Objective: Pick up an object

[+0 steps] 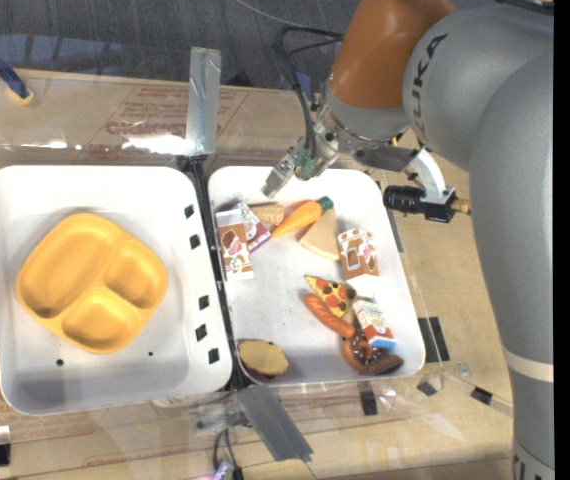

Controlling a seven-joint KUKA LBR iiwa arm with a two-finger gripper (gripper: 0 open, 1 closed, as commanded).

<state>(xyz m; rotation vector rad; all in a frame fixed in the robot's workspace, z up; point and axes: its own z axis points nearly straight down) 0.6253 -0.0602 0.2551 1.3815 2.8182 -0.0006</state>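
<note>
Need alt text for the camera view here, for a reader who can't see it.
The gripper hangs over the far rim of the right bin, which holds toy foods including a carrot and pizza slice. The left bin holds a yellow divided plate.

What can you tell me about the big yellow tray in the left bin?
The yellow tray is a smooth, glossy, plastic-looking dish with rounded corners and three shallow compartments: one long one along its upper left and two smaller ones on the lower right. It lies flat, right side up, turned at a slant, on the floor of the left bin. Its compartments hold nothing, and only the bin floor touches it.
</note>
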